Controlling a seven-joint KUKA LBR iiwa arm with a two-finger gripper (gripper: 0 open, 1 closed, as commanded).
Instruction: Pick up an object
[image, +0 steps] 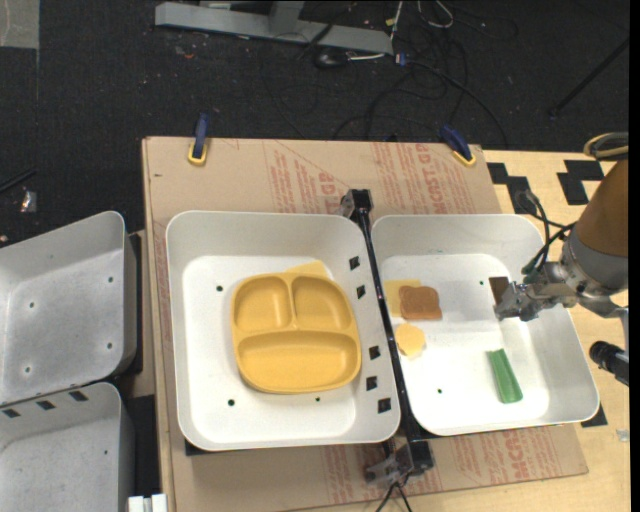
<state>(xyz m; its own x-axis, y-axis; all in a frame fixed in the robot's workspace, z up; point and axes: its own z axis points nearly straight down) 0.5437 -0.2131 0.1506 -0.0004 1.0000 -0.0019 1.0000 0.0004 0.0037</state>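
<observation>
The right bin holds a brown toast-like slab, a small yellow piece just in front of it, and a green stick toward the front right. My gripper hangs over the right side of this bin, above and behind the green stick and well right of the brown slab. Nothing shows between its tips. The left bin carries a yellow divided tray.
A black divider rail runs between the two bins. Cardboard lies under them, held by blue and yellow clamps at the back. Spare white bins sit off to the left. Cables lie on the dark floor behind.
</observation>
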